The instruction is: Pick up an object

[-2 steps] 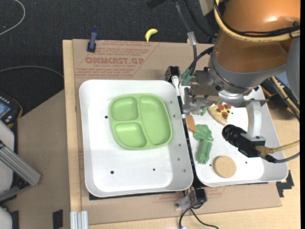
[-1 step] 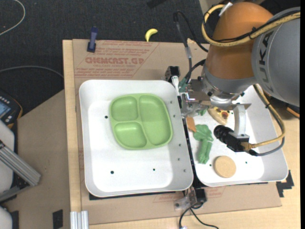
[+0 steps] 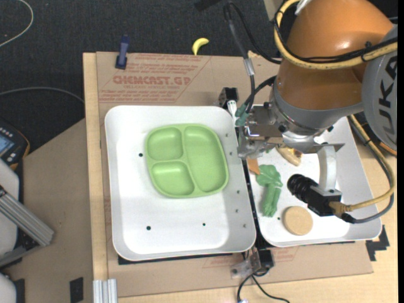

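Green plastic dominates your view: a pale green three-compartment plate (image 3: 187,161) lies in the middle of the left shallow white bin (image 3: 126,232), and a darker green leafy toy vegetable (image 3: 270,190) lies at the nine o'clock edge of the right white bin (image 3: 363,169), with a small orange piece (image 3: 253,166) just at its eleven o'clock and a round tan cookie-like disc (image 3: 297,220) near its five o'clock. Your grey arm's gripper (image 3: 265,137) sits at twelve o'clock of that vegetable, over the right bin's upper left, and you cannot tell its state here.
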